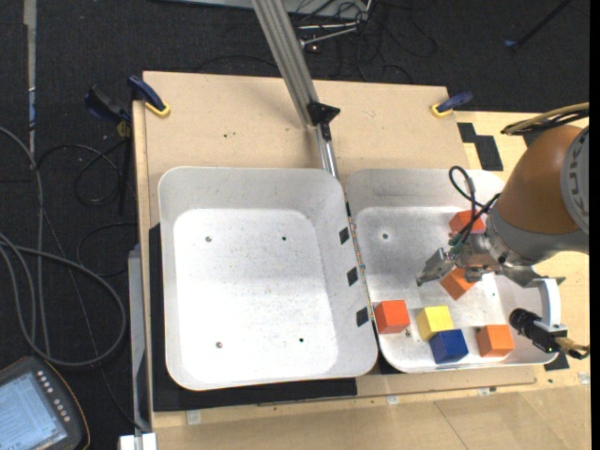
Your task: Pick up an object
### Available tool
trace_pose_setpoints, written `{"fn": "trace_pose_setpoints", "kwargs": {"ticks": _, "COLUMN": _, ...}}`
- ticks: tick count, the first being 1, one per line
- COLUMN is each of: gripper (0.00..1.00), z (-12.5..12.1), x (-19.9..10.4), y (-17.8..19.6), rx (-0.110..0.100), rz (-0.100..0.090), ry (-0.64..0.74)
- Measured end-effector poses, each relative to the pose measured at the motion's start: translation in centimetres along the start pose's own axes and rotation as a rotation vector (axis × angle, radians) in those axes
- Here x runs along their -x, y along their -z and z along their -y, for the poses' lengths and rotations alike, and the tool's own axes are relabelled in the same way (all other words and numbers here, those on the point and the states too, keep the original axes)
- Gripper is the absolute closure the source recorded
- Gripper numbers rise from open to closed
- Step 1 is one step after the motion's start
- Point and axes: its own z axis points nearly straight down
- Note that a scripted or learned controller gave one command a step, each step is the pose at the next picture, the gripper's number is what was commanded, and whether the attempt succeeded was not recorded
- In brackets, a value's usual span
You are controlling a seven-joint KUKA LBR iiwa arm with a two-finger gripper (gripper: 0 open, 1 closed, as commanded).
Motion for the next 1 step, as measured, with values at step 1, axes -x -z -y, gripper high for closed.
{"fn": "trace_pose_setpoints", "kwargs": {"ticks": 1, "gripper": 1.0, "z": -0.13, "x": -0.04, "y": 1.28, "rx": 0.004, "rz": -0.002, "ry": -0.001}}
